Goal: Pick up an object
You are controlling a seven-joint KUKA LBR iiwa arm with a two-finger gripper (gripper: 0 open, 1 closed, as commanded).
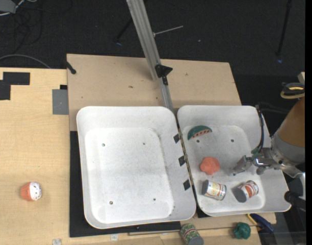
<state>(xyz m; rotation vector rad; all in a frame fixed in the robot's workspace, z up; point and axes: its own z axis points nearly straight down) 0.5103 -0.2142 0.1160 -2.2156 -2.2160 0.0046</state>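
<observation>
The bench [146, 80] is a tan board occupying the centre of the frame, carrying two shallow white bins side by side. The left bin [128, 165] fills the lower centre of the frame. The right bin [227, 119] sits lower right, its edge touching the left bin along a seam marked by small black clips.

A grey metal rail [148, 47] runs at a slant from the top centre of the frame down to the junction of the bins.

The arm [293, 131] enters at the right edge, grey with an orange section above the wrist. Its gripper [243, 166] is over the right part of the right bin, above the two cans. Whether the fingers are parted or closed cannot be told at this resolution, and nothing is seen held between them.

Candidate objects, all in the right bin:
- A watermelon slice [200, 131], green rind with red flesh, near the upper left of the bin.
- A red lumpy object [210, 165], rounded, at the bin's centre left, near the gripper but apart from it.
- A can [214, 190], lying on its side, silver ends, orange and white label, at the lower left of the bin.
- A second can [246, 191], lying on its side, red and white label, just below the gripper.

A small orange and white ball [31, 191] lies on the pale table at lower left.
</observation>
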